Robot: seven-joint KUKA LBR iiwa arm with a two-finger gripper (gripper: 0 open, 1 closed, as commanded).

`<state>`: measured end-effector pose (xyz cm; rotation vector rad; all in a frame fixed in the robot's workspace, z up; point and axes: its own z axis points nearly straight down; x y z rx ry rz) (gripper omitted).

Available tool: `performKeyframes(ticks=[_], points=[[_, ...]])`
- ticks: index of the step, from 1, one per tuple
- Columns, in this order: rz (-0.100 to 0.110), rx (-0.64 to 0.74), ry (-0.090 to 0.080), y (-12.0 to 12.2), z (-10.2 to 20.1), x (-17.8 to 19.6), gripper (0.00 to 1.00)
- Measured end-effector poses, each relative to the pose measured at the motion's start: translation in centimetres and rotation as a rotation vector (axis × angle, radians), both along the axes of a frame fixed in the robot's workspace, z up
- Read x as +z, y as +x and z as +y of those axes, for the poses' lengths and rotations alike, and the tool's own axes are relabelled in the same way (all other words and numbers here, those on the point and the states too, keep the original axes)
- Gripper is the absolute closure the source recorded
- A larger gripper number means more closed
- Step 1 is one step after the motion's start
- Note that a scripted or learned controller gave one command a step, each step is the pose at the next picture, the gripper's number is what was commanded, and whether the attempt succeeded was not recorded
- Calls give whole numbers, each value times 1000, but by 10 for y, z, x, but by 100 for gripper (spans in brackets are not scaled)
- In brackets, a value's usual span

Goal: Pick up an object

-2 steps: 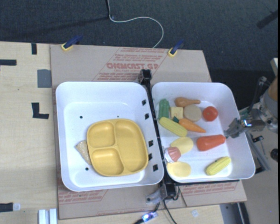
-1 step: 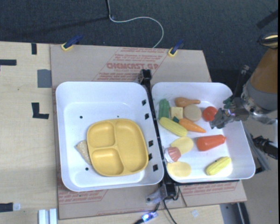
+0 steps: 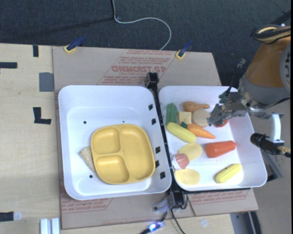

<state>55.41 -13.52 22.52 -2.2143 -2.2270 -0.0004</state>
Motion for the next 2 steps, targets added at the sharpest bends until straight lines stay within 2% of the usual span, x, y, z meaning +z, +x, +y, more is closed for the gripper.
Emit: performKeyframes(ticks=[1, 2], points=[[-2, 1, 0, 43, 39, 9, 100], [1, -2, -1, 70, 66, -13, 100]])
